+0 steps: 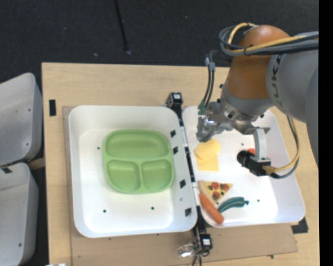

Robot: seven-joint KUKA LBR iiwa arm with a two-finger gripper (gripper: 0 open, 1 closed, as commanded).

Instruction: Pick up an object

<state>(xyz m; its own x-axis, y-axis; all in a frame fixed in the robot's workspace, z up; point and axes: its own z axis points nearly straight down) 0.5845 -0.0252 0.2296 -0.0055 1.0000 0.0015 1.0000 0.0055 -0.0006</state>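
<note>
- The bench point(127, 73) is a light wooden board standing on a dark floor point(72, 21); pale grey panels point(11, 121) lie off its left edge.
- The arm point(255, 65), grey with an orange band, reaches in over the bench's far right corner.
- The left bin point(86, 215) holds a green divided plate point(139, 160) at its middle.
- The right bin point(283, 198) is partly covered by the arm.
- The gripper point(206, 131) hangs over the right bin's far left corner, just above the yellow cheese wedge point(207, 155); whether it is open or closed cannot be told.
- A pizza slice point(215, 190) lies near the right bin's near left corner.
- An orange carrot point(211, 208) lies against that corner's rim.
- A teal piece point(233, 204) lies just right of the carrot.
</note>
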